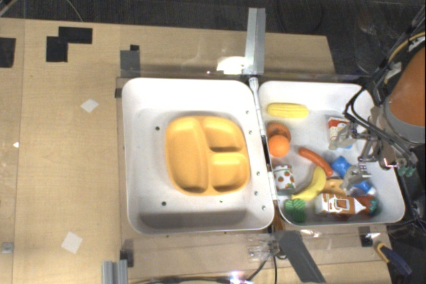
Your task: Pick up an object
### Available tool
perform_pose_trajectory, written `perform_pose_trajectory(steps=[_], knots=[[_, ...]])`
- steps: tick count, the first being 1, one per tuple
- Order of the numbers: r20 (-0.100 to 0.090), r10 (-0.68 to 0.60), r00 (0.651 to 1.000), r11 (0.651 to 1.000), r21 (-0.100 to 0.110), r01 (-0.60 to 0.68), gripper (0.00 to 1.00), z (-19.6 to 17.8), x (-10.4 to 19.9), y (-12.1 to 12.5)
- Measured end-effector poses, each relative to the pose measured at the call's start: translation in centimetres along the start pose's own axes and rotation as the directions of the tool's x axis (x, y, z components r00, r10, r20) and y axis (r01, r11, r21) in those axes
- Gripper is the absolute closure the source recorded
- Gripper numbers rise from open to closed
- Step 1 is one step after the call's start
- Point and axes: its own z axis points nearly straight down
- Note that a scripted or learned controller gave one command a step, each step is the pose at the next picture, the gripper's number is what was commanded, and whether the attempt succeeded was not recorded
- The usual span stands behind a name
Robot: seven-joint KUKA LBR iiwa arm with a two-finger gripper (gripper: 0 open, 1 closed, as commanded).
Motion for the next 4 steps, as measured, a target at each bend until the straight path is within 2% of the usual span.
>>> perform_pose_trajectory(steps=[1, 2, 3, 4], knots=[[0.011, 0.129, 0.992, 0.992, 0.002, -0.129, 0.00, 10.8, -5.5, -3.5], [0.008, 0.129, 0.992, 0.992, 0.001, -0.129, 0.00, 10.9, -5.4, -3.4], [0.006, 0.349, 0.937, 0.937, -0.001, -0.349, 0.00, 8.1, -12.8, -4.2], [0.004, 0.620, 0.785, 0.785, -0.003, -0.620, 0.00, 11.0, -9.6, 2.6]])
